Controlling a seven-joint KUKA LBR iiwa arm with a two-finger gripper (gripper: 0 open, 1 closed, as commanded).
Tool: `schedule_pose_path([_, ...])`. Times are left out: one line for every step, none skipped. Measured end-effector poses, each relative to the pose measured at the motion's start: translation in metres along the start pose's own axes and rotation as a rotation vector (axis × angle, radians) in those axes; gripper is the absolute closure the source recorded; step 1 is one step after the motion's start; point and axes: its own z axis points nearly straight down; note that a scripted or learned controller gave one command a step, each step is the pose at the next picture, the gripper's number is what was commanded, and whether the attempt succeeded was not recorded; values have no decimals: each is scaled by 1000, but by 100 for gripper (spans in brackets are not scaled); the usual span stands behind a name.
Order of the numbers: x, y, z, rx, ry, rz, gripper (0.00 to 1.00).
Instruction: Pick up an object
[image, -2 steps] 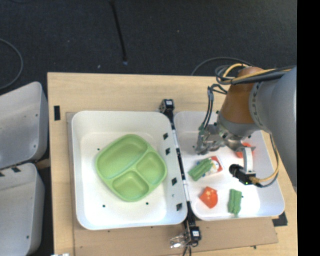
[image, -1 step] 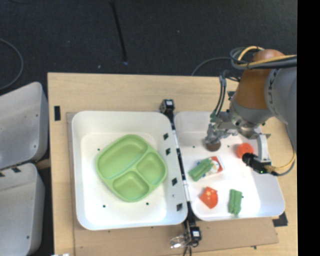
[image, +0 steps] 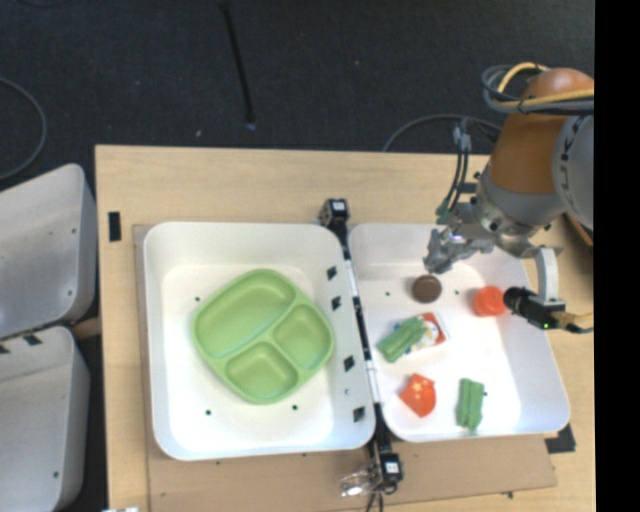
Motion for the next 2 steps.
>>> schedule_pose_path([46, -8, -10, 4, 3, -8, 100])
schedule_pose_path([92, -17, -16, 6, 4, -8, 100])
